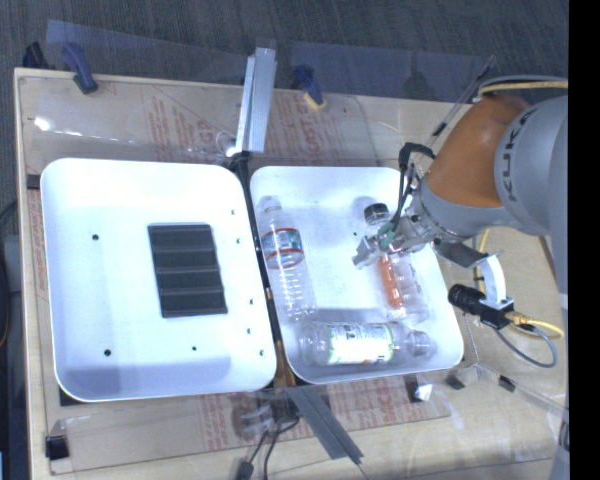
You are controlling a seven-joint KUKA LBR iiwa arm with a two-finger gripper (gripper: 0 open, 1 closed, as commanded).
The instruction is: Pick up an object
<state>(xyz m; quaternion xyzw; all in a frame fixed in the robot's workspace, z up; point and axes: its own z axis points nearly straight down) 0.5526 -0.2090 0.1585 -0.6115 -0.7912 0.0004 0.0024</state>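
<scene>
The two-finger gripper (378,245) hangs low over the right shallow white bin (325,183), its tip just above the upper end of a clear plastic bottle with orange contents (398,283). The tip is small and blurred against the bottle, so I cannot tell whether it is parted, clamped, or touching anything. The grey arm with its orange band (480,158) reaches in from the right, partly cut off. A clear plastic water bottle with a red-and-blue label (285,258) lies along the bin's left wall. Another clear bottle with a pale label (360,343) lies along the near wall. The left white bin (90,208) holds a dark ribbed rectangular block (187,269).
</scene>
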